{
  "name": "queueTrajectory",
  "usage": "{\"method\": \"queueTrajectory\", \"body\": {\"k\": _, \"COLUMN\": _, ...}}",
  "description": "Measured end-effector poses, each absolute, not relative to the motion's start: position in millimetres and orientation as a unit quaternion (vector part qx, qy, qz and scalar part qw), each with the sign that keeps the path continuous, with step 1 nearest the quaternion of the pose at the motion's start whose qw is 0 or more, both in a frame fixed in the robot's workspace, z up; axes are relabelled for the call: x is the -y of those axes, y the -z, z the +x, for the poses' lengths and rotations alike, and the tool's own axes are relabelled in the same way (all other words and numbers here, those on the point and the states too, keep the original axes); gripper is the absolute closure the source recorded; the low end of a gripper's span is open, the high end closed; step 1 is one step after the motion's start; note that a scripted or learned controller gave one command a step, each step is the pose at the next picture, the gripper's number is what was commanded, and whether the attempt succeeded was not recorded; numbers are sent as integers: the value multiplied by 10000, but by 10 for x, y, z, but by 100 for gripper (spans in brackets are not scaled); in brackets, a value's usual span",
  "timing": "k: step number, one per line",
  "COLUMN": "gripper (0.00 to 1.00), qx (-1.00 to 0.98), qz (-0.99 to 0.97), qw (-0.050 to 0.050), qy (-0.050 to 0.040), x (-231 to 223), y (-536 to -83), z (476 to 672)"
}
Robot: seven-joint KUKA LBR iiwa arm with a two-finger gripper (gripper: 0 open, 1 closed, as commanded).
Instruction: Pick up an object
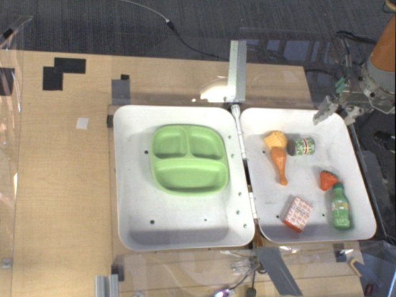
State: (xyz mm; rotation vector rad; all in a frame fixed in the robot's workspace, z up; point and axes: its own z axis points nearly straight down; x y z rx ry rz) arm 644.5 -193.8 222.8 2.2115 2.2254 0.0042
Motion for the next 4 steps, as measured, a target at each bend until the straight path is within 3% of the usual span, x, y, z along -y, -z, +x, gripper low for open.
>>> {"method": "queueTrajectory", "body": {"k": 1, "gripper": 0, "qx": -7335, "qz": 6797, "qw": 36, "qy": -21, "x": 1836, "y": -977, "z": 6456}}
{"method": "queueTrajectory", "body": {"k": 2, "gripper": 0, "qx": -7243, "qz": 6895, "qw": 48, "qy": -37, "x": 1422, "y": -906, "z": 6194}}
{"method": "queueTrajectory", "body": {"k": 3, "gripper": 100, "qx": -7251, "qz": 6885, "qw": 85, "qy": -61, "x": 1419, "y": -1031, "z": 6221}}
{"method": "queueTrajectory", "body": {"k": 4, "gripper": 100, "qx": -7576, "qz": 6527, "qw": 37, "qy": -26, "x": 1022, "y": -2264, "z": 6611}}
